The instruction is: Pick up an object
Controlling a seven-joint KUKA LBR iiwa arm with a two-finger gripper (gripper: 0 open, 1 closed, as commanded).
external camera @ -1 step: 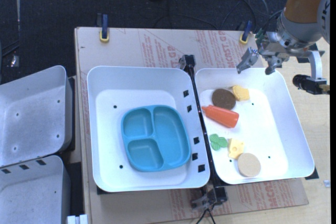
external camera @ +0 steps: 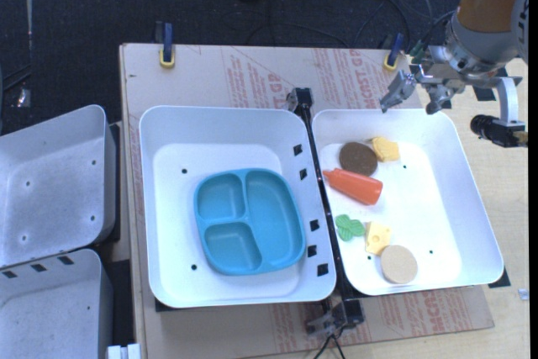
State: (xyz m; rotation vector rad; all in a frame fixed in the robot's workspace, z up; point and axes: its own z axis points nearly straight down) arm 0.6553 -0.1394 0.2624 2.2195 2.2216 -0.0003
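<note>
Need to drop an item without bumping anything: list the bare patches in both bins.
Right bin: bare floor right of the carrot and cheese wedge. Its left side is crowded. Left bin: a bare margin around the blue tray, widest above it.

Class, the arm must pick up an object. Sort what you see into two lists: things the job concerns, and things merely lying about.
Job in hand:
gripper, open, above the right bin
brown disc
yellow piece
carrot
green piece
cheese wedge
tan disc

Lying about:
blue tray in the left bin
yellow clamps
</note>
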